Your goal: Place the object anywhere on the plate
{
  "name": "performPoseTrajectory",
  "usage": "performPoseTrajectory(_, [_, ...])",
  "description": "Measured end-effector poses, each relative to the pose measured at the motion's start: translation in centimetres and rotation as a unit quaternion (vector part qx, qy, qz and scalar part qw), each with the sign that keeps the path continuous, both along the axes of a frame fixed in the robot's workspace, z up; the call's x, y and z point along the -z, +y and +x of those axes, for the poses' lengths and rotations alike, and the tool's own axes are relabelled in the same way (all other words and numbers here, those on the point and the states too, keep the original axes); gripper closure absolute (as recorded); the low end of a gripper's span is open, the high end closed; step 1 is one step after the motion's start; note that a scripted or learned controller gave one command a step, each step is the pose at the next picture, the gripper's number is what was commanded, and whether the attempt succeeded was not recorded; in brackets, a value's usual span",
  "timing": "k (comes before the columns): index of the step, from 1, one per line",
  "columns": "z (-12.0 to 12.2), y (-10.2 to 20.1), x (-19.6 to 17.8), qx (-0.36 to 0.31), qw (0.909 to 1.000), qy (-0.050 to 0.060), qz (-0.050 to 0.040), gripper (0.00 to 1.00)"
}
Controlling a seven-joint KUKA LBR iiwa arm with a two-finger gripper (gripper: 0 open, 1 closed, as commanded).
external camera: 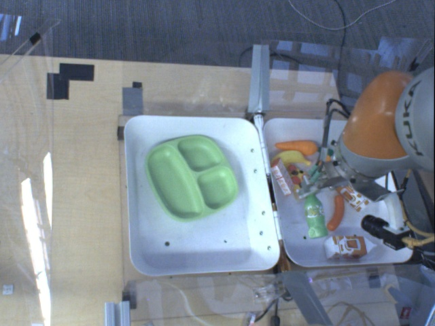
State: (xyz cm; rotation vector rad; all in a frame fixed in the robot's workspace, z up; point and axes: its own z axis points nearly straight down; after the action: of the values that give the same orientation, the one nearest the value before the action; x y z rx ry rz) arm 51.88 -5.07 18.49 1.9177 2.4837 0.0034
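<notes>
A green plate [192,176] with three compartments lies in the left white bin [146,240], and nothing rests on it. My gripper [317,179] hangs low over the right bin [293,240], above the top end of a green bottle [315,217]. The bottle lies flat just below the gripper. Close to the gripper's left are a yellow banana [293,157], an orange carrot [297,145] and a small red-and-yellow item [297,176]. The wrist hides what lies straight beneath the gripper.
The right bin also holds a red sausage-shaped piece [336,213], a brown and white carton [348,248] and a striped packet [281,181] against the left wall. A metal divider [257,80] stands behind the bins. The orange-banded arm [377,117] covers the bin's right part.
</notes>
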Motion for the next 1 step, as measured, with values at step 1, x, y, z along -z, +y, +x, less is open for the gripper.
performPoseTrajectory(1, [4.17,9.24,-0.03,-0.052,0.9986,0.0,0.0007,1.0])
